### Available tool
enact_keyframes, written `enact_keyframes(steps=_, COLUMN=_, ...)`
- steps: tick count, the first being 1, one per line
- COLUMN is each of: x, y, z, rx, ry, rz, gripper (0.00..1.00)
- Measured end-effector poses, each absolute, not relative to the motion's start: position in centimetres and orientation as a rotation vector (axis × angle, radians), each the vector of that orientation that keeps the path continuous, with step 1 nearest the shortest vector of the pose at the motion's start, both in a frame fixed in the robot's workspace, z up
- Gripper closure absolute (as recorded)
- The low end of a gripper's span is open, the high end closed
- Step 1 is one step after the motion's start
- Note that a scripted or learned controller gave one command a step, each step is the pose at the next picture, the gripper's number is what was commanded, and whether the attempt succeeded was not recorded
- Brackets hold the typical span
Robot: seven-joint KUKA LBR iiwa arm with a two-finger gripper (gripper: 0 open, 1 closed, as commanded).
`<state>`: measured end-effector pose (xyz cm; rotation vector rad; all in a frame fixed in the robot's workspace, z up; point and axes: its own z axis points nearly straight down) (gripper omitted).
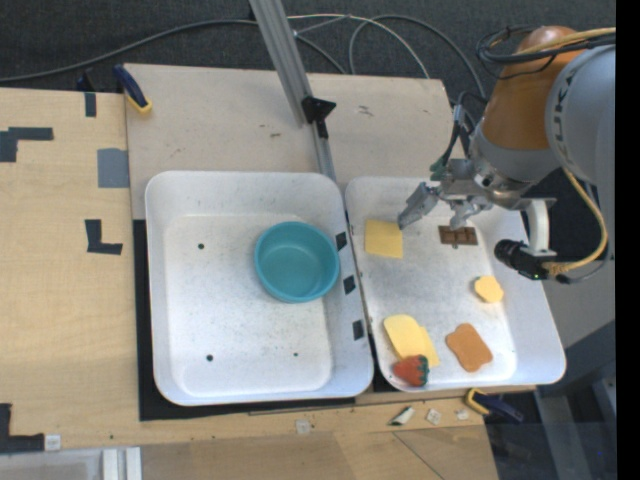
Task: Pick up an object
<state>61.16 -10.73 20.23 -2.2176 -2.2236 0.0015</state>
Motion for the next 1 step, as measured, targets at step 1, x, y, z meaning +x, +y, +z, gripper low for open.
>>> enact_keyframes(steps=1, x=61.16, y=-10.73, z=20.24, rx=-2.218, ry=-2.223, rz=0.001, gripper=0.00)
